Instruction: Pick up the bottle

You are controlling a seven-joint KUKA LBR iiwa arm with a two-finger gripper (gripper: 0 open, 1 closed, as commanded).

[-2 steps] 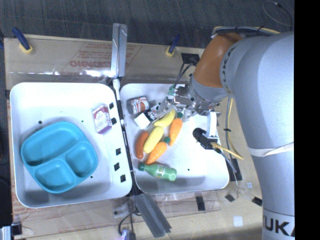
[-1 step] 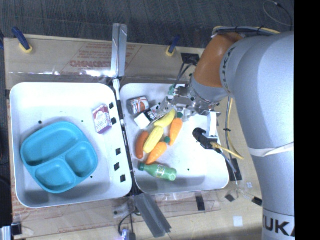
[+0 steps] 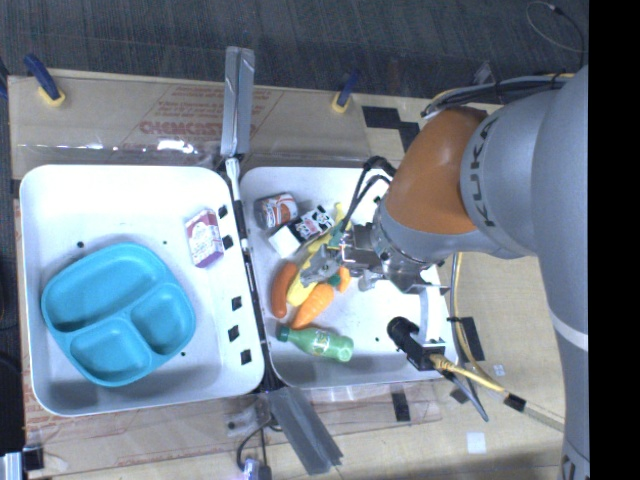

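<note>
Bottle (image 3: 318, 342): one, green, lying flat in the right bin (image 3: 400, 373), long axis roughly left-right, cap seemingly left.
Gripper (image 3: 335, 256): above carrots; jaws' state unclear.
Carrots (image 3: 312, 303): two.

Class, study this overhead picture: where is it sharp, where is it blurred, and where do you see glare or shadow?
Camera view: the green bottle and blue tray look fairly sharp; the hand over the toy vegetables is soft and cluttered; the left bin's white floor is bright; a faint shadow lies beneath the arm.

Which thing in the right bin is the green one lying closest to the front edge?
The green bottle, lying on its side alone near the right bin's front wall; the orange carrot and other items cluster farther back.
</note>
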